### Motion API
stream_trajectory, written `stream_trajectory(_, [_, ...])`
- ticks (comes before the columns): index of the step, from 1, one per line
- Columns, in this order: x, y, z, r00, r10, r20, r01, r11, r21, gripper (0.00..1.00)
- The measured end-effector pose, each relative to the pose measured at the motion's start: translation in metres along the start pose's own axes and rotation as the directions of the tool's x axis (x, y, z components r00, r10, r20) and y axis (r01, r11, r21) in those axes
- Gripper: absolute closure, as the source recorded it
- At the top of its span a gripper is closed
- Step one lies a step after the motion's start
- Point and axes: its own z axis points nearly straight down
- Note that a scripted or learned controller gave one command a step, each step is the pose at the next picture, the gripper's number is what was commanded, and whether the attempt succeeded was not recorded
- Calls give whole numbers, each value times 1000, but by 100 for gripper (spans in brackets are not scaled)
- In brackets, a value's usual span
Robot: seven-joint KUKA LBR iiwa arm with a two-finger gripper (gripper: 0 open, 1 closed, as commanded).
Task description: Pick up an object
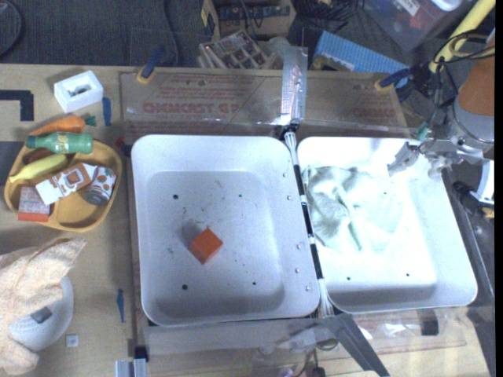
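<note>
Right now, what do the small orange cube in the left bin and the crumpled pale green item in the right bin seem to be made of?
The small orange cube looks rigid, likely painted wood or plastic: flat faces, sharp edges, matte colour. The crumpled pale green item looks like soft cloth: folds and wrinkles, limp on the white bin's floor. Neither material is certain at this resolution.
</note>
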Motion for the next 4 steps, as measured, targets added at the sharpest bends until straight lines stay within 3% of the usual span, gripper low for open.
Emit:
stream_trajectory(1, [21,-85,-25,993,116,-3,-116,993,7,0])
stream_trajectory(2, [86,-95,25,985,172,-2,-172,985,7,0])
stream_trajectory(3, [111,-82,59,1000,6,-2,-6,1000,-5,0])
stream_trajectory(4, [110,-80,48,1000,10,-5,-10,1000,-11,100])
